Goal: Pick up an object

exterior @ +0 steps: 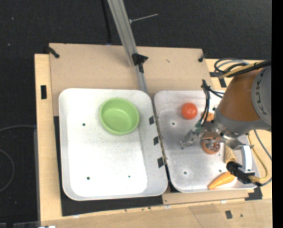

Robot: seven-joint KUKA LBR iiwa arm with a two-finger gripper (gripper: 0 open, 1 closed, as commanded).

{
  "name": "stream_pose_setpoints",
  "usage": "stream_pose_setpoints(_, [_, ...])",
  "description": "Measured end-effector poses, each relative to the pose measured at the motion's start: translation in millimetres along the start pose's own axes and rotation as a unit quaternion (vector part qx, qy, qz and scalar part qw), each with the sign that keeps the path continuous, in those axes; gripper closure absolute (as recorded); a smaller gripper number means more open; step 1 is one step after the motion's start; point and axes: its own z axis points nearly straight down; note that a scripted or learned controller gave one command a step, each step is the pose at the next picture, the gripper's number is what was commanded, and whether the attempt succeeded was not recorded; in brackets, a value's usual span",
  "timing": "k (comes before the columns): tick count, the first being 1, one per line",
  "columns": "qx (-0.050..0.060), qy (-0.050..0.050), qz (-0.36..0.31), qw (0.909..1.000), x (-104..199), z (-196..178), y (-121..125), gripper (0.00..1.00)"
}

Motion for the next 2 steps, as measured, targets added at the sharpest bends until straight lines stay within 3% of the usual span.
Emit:
stream_pose_setpoints(1, [0.0,-0.001,0.0,1.0,-1.5,47.7,0.0,0.0])
stream_pose_setpoints(2, [-0.003,0.0,0.003,1.0,-1.7,35.0,1.6,1.0])
